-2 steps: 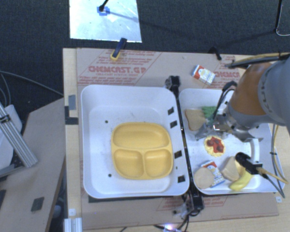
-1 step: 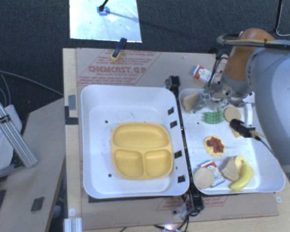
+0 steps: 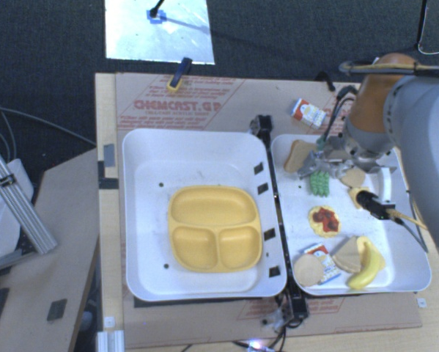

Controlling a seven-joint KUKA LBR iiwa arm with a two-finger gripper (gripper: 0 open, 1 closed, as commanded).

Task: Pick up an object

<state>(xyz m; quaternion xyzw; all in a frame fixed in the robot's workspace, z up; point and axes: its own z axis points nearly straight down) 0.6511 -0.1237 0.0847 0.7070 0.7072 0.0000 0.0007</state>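
The right bin (image 3: pixel 417 270) holds several toy foods. My gripper (image 3: pixel 322 166) hangs over its far left part, right above a green toy vegetable (image 3: pixel 319 185) and beside a slice of toast (image 3: pixel 298 155). The green piece sits just below the gripper's tip, and contact is hard to judge. A pale bread piece (image 3: pixel 353 176) lies to the gripper's right. Closer to the front are a small pizza (image 3: pixel 325 221), a banana (image 3: pixel 369 265), a triangular sandwich (image 3: pixel 346 254), a small red-and-white carton (image 3: pixel 324 261) and a round cookie (image 3: pixel 307 270).
The left bin (image 3: pixel 142 152) holds a yellow divided plate (image 3: pixel 215 227). A red-and-white carton (image 3: pixel 309 113) lies on the cardboard behind the right bin. A black divider (image 3: pixel 272 196) runs between the bins. The arm (image 3: pixel 417 123) covers the right bin's far right corner.
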